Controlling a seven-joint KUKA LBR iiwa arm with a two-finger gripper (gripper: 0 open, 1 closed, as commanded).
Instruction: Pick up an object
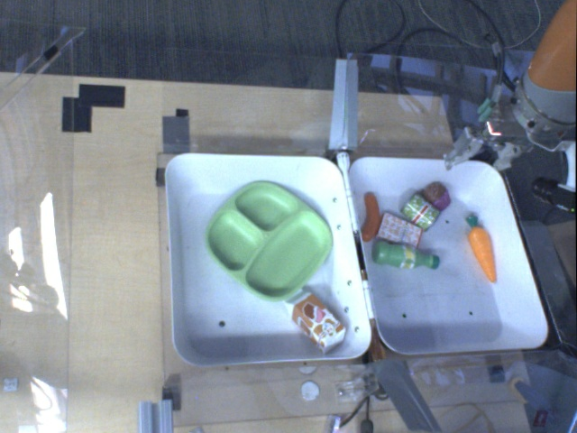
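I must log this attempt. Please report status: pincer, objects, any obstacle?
Pincer at right bin's far edge, holding nothing. Carrot, green bottle, hot dog lie untouched. No obstacle seen.

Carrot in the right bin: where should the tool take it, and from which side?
Grip the carrot across its thick orange middle, coming straight down from above. It lies flat and alone, leafy end toward the bin's far wall, so both long sides look free; the tip tapers too thin.

A robotics lab: wooden bench (99, 242), two white bins (180, 269), loose cables (397, 25).
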